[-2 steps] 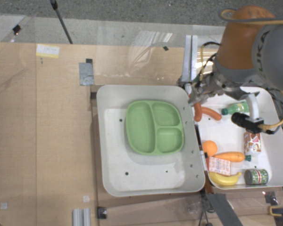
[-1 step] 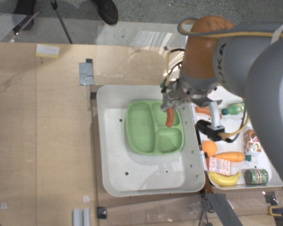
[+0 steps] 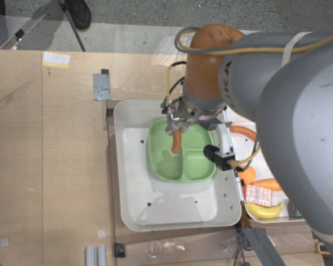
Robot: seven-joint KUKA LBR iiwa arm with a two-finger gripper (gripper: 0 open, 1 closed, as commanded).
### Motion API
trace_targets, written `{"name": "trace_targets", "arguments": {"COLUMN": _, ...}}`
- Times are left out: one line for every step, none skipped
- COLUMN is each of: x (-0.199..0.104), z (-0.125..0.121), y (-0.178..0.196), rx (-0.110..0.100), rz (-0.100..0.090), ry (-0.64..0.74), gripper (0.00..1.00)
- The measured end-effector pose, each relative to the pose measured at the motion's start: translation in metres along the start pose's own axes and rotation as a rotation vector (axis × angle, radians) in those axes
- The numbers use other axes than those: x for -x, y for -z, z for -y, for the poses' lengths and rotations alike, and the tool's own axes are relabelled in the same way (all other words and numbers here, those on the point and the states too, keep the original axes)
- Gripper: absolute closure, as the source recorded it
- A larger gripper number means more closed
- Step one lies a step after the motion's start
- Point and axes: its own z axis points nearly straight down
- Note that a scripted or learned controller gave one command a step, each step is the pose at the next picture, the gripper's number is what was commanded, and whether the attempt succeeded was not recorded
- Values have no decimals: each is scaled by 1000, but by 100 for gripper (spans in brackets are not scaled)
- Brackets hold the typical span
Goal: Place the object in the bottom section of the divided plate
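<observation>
1. Hanging over the green divided plate [image 3: 180, 154] in the left white bin [image 3: 127, 204], the hand [image 3: 175, 127] grips the top end of a small orange-red sausage-like object [image 3: 176, 142], which dangles upright above the plate's middle ridge
2. Judging from the view, the bottom section is the part nearest the bench's front edge, so the arm should shift the object that way before lowering
3. Lower until the tip nearly touches the plate floor, so it does not bounce or roll over a divider
4. Release only when the object is well inside that compartment, then lift straight up clear of the rim
</observation>
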Motion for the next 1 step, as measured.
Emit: {"name": "trace_targets", "arguments": {"x": 0, "z": 0, "y": 0, "rx": 1, "rz": 0, "ry": 0, "gripper": 0}}
